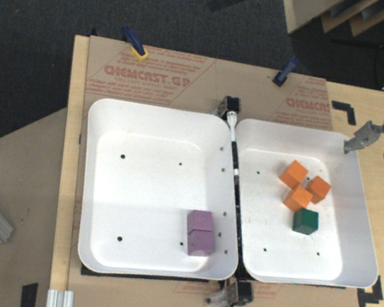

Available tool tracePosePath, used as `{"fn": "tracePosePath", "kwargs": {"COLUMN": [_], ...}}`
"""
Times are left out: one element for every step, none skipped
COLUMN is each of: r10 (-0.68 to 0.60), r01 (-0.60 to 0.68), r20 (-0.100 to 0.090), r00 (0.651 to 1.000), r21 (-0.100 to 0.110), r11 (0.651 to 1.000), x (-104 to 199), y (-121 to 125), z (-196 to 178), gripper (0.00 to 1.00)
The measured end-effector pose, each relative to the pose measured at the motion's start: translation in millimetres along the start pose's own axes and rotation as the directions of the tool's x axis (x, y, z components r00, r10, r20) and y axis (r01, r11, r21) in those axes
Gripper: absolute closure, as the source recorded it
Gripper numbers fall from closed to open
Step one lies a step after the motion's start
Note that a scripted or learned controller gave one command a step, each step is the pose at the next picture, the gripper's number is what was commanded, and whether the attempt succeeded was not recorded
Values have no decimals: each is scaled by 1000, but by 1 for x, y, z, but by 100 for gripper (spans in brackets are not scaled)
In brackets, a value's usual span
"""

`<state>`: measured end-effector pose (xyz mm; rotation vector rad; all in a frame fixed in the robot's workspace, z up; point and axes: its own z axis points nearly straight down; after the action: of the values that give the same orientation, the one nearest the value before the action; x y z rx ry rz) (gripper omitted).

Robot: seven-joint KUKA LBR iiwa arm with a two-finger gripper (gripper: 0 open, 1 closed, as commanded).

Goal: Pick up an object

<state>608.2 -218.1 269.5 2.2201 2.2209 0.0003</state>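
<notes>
The right bin [352,230] holds three orange blocks [293,174], [319,188], [298,199] clustered together, with a green block [305,221] touching the nearest one. A purple block [200,232] lies in the left bin [103,172], near its front right corner. My gripper [374,146] hangs at the far right corner of the right bin, up and to the right of the orange blocks. It is open, with nothing between its fingers [356,143].
Both bins sit on a cardboard sheet [160,76] held by a blue-and-yellow clamp [135,43] and a blue clamp [286,70] at the back. A black bar [235,164] runs between the bins. Wooden structure [342,11] stands at the top right.
</notes>
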Motion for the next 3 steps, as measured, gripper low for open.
{"fn": "tracePosePath", "kwargs": {"r10": [-2, -1, -3], "r01": [2, 1, 3], "r20": [4, 2, -3], "r00": [1000, 1000, 1000], "r21": [-12, -17, -3], "r11": [1000, 1000, 1000], "x": [-3, 26, 3], "y": [-40, -65, 1], "z": [155, 167, 178], "gripper": [0, 0, 0]}}
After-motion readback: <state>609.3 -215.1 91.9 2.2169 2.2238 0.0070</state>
